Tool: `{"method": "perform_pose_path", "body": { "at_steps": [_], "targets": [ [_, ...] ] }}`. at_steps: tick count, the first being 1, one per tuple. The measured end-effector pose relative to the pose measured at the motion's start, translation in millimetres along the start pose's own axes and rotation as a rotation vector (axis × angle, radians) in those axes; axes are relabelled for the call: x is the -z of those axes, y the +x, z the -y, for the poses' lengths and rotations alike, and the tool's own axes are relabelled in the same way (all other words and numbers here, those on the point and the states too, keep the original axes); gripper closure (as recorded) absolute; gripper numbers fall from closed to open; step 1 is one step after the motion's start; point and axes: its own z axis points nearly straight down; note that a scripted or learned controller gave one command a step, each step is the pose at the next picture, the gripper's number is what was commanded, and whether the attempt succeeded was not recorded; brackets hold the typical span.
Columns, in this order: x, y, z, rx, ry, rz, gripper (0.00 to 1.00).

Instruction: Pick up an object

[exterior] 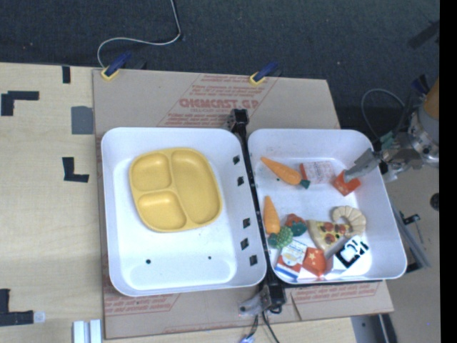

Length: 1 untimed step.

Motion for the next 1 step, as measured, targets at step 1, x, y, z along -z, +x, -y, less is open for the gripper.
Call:
{"method": "perform_pose_path", "body": {
  "at_steps": [1],
  "targets": [
    [-88.5, 63.5, -28.0, 0.001, 0.003, -0.002, 0.00]
  ]
}}
